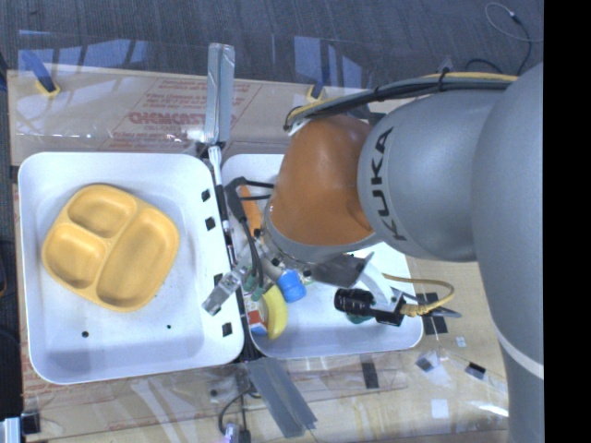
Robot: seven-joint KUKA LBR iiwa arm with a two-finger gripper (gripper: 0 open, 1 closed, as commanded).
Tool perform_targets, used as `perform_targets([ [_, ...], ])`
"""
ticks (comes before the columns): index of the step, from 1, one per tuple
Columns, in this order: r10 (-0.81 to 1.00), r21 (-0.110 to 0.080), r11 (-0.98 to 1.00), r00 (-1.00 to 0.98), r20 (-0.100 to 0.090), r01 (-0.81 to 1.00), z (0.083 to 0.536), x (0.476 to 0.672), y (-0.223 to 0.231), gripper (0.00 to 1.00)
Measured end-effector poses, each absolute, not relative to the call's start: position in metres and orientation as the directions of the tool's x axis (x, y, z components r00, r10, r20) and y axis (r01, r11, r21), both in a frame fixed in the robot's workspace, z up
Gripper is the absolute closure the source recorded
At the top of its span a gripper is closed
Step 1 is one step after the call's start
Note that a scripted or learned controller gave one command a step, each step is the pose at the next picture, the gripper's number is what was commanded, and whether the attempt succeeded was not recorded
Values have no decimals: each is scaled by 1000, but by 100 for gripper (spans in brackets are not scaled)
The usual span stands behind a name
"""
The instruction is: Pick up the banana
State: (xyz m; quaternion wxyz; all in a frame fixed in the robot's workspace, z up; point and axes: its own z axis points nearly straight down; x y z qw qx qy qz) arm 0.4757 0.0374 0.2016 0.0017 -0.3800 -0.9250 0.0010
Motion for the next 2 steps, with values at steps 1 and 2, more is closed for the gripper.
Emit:
perform_targets([
  [1,489,-1,872,-872,3,489,192,476,-33,0],
  [2,506,-1,863,-863,3,506,133,476,-93,0],
])
